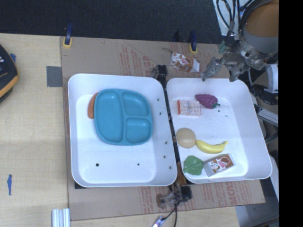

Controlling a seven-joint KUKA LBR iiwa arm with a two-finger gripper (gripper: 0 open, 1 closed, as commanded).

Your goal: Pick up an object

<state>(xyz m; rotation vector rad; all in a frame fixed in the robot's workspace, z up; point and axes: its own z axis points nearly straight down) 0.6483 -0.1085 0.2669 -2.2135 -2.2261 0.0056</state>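
My gripper (220, 73) hangs open above the far edge of the right bin (246, 126), its two dark fingers spread wide with nothing between them. In that bin lie a purple grape bunch (207, 100), a small red-and-white packet (189, 108), a tan round bun (185, 138), a yellow banana (211, 146), a green leafy piece (193, 165) and a brown snack packet (218, 164). The grapes are the closest thing, a little nearer the camera than the fingertips.
The left bin (118, 167) holds a blue divided plate (124, 117) with an orange piece (91, 106) sticking out at its left. A loose packet (183, 62) lies on the cardboard behind the bins. Two blue clamps (67, 33) pin the cardboard's far edge.
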